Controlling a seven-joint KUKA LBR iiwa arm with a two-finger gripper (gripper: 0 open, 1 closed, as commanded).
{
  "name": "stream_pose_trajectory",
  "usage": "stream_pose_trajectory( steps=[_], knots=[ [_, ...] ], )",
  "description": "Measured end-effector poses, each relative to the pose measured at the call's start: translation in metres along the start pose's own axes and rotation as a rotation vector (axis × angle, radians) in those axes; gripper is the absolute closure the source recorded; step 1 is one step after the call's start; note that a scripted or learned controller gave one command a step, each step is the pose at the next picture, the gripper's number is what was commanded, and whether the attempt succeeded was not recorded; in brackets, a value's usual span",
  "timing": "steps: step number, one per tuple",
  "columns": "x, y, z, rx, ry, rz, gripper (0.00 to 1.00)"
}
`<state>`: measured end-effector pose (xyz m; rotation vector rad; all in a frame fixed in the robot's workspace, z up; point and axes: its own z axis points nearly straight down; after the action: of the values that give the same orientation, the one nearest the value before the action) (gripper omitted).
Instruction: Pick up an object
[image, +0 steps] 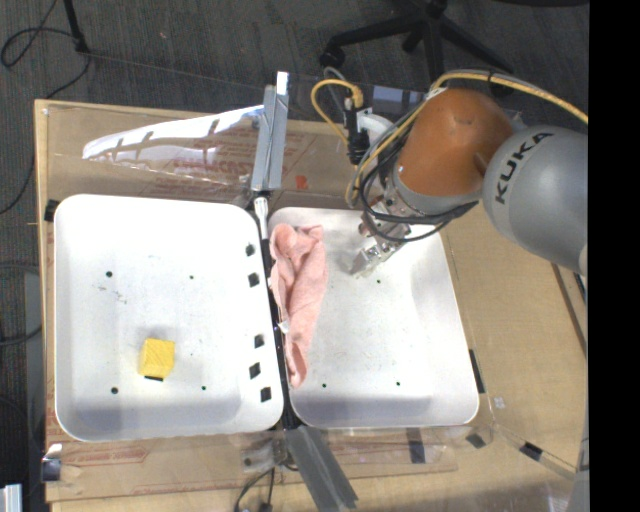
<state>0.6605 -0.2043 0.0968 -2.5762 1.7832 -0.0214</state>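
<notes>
The arm bends in from the right, its orange band above the right bin (440, 390), with the end effector (366, 258) low near the bin's back; I cannot tell its state. A pink cloth (298, 295) lies along that bin's left wall, and a yellow block (157, 358) sits in the left bin (90, 290).

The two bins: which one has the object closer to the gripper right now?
The right bin. Its pink cloth lies along the left wall, a short way from the gripper. The yellow block sits far off in the left bin.
</notes>
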Motion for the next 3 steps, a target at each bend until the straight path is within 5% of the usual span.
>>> stream_pose_trajectory(
  steps=[1, 2, 3],
  knots=[
    [-0.0108, -0.0024, 0.0033, -0.004, -0.005, -0.419, 1.0],
    [-0.0103, -0.0017, 0.0036, -0.005, -0.006, -0.418, 0.0],
    [-0.0103, -0.0017, 0.0036, -0.005, -0.006, -0.418, 0.0]
  ],
)
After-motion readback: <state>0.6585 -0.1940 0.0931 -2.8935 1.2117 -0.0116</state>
